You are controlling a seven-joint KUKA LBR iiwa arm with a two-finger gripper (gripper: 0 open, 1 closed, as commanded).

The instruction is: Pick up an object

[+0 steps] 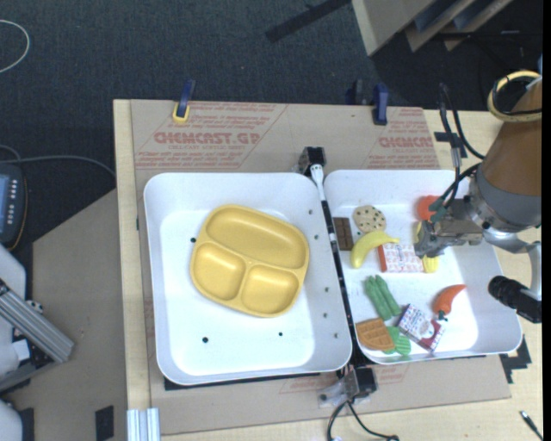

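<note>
While the gripper [430, 244] hangs low at the right bin's [491, 344] centre-right, its grip state cannot be determined. It sits just right of the banana [368, 247].

1. Floor [129, 52]: dark blue-grey carpet, filling the top and left of the camera view.
2. Bench [258, 129]: pale board, red printed lettering near its far edge.
3. Two clamps on the far edge: a yellow clamp [182, 108] toward the left corner, a blue clamp [380, 103] right of centre.
4. Thin white cable [13, 43] looped on the carpet, top left.
5. Cardboard box [430, 21] beyond the bench's far right corner.
6. Light even, shadows soft.
</note>
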